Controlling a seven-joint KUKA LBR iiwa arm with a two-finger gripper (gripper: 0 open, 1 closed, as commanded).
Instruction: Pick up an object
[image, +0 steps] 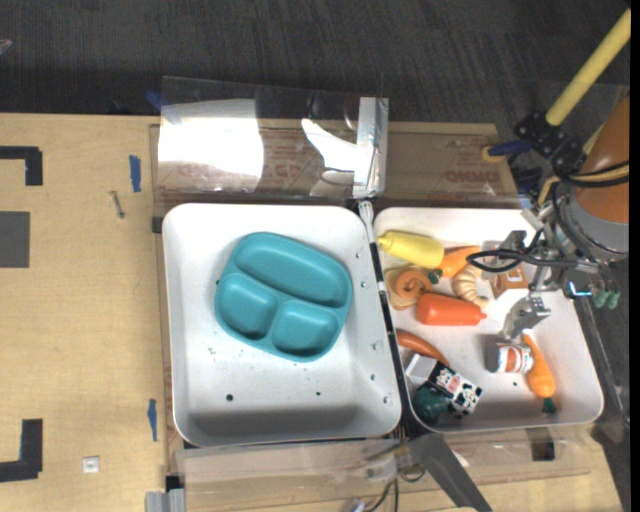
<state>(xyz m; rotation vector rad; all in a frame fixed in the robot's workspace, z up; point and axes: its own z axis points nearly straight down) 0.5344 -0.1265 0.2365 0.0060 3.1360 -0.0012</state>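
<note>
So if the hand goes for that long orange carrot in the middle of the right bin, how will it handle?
The carrot looks like smooth, glossy plastic, so probably stiff, light and somewhat slippery. Its rounded, tapered shape suggests it may roll or pivot if nudged. The croissant and donut lying close could shift too.

The wooden bench (80, 330) bears two white bins, left bin (190, 400) beside right bin (580, 400).

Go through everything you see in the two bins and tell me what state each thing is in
Teal divided plate: right way up in the left bin.
Yellow bottle: lying on its side in the right bin.
Large carrot: lying flat.
Small can: tipped on its side under the gripper.
Small carrot: lying flat.
</note>
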